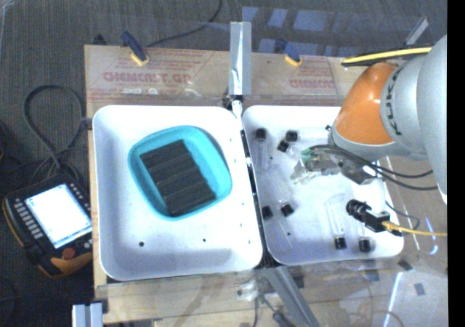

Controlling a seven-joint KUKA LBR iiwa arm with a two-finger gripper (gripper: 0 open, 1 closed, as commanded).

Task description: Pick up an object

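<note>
Where two white bins share the bench, the tool's grip cannot be told.

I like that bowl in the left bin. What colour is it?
Light blue bowl, seen in the camera view.

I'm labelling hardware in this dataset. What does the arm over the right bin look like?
A bulky light grey arm with a glossy orange band above the wrist and dark lettering on the grey shell. Thin black cables and a yellow one trail near the wrist. The gripper is metal with clear parts.

One fixed camera looks down at a slant on both bins; arm entering from right.
</note>
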